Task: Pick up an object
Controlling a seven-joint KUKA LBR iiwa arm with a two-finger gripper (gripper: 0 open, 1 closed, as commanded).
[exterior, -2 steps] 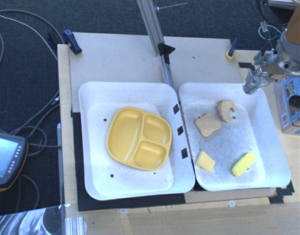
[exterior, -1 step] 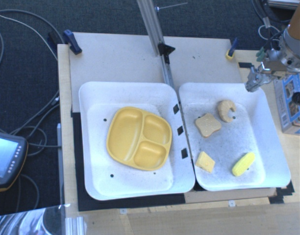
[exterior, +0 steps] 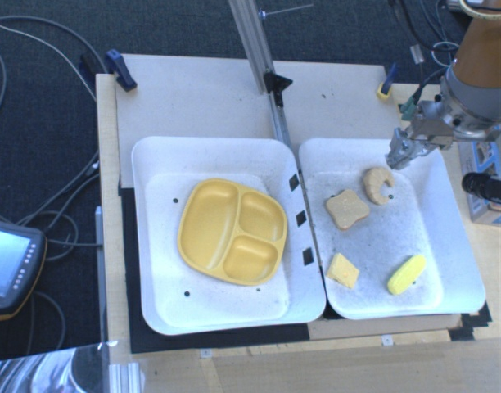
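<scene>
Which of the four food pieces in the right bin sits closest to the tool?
The ring-shaped bagel piece, at the bin's far side just below the tool; the bread slice, cheese wedge and yellow piece lie farther away.

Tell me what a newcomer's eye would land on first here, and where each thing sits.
The yellow divided tray stands out first, lying alone in the left bin. Next come the small food pieces in the right bin: a bagel and a bread slice toward the back, a cheese wedge and a yellow corn cob nearer the front. The gripper hangs at that bin's back edge, beside the bagel.
</scene>
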